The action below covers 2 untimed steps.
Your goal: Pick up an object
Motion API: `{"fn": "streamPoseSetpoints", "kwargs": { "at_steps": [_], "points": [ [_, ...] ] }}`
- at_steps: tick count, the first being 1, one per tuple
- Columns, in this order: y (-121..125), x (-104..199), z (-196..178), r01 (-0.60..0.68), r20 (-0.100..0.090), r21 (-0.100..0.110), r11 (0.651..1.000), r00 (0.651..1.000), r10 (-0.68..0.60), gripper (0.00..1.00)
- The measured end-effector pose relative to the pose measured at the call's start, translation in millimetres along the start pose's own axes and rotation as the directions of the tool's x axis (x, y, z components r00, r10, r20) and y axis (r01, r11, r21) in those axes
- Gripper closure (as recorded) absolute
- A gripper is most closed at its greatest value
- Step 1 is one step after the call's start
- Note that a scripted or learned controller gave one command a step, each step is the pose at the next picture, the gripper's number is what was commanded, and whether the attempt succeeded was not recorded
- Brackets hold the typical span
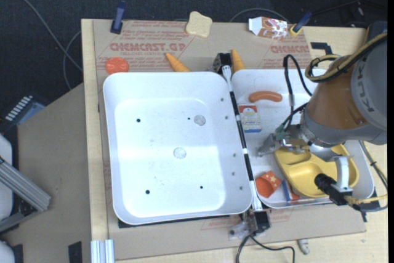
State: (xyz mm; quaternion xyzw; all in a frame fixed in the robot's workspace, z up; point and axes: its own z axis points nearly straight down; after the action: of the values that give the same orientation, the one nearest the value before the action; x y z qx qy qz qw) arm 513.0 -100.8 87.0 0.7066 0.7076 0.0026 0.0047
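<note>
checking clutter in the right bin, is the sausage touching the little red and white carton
Apart. The camera view shows bare white bin floor between the orange-red sausage and the small red and white carton lying below it.

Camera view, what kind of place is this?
Probably a robot lab or test bench: a robot arm reaches over two white bins on a board, with toy food and loose cables around.

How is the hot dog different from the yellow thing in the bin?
The hot dog is thin, reddish orange and lies across the far part of the right bin; the yellow thing is much bigger, chunky and lies near the front. The hot dog lies in the open; the arm partly covers the yellow thing. Both are in the right bin.
</note>
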Motion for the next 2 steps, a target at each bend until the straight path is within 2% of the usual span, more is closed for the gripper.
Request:
{"fn": "streamPoseSetpoints", "kwargs": {
  "at_steps": [1,2],
  "points": [
    [1,3,-10,0.001,-0.005,0.000,1.000,1.000,-0.001,1.00],
    [2,-9,-111,0.000,-0.004,0.006,1.000,1.000,0.000,1.00]
  ]
}}
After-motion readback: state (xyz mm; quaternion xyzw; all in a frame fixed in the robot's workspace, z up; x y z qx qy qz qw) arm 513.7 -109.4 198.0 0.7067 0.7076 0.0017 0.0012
